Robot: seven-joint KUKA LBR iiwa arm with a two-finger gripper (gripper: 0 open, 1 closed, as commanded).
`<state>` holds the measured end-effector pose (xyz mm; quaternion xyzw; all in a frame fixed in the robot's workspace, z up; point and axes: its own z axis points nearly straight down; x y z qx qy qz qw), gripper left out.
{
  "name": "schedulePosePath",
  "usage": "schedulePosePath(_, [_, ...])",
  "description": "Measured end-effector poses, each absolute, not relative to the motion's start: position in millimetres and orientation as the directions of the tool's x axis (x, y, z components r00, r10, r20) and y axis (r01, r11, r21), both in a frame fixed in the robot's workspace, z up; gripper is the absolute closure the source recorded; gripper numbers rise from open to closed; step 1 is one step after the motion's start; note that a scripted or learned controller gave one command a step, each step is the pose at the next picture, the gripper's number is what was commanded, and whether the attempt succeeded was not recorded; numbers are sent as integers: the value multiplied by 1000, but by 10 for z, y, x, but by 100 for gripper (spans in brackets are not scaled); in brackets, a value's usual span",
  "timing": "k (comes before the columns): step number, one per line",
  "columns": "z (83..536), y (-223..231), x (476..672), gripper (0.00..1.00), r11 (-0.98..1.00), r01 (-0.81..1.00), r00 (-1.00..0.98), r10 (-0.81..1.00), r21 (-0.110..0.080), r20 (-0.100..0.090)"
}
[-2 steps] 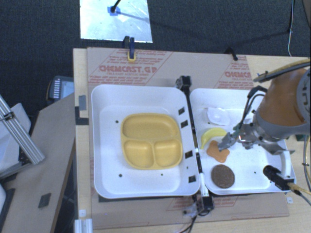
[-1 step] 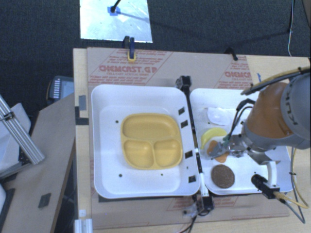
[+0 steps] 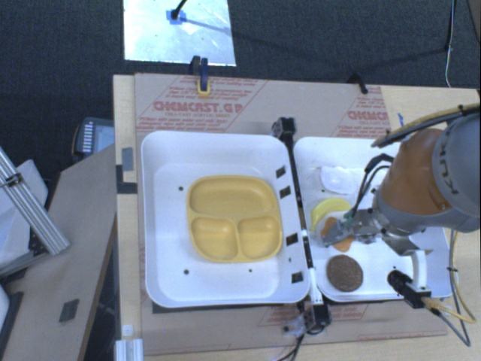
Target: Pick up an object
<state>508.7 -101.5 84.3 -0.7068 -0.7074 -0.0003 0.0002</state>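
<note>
Jaws sit low in the right bin, at the right of the frame, touching an orange object — whether they pinch it, I cannot tell. A yellow piece lies just above, a brown disc just below — a yellow tray lies in the left bin.

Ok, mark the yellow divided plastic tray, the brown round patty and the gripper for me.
yellow divided plastic tray (image 3: 229,218): camera view, centre ridge.
brown round patty (image 3: 345,273): camera view, middle of top.
gripper (image 3: 340,234): camera view, at its tip.
</note>
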Motion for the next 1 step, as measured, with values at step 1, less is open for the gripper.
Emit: schedulePosePath(1, [954,-1014,5098,100,2,1000,-2,1000,3,0])
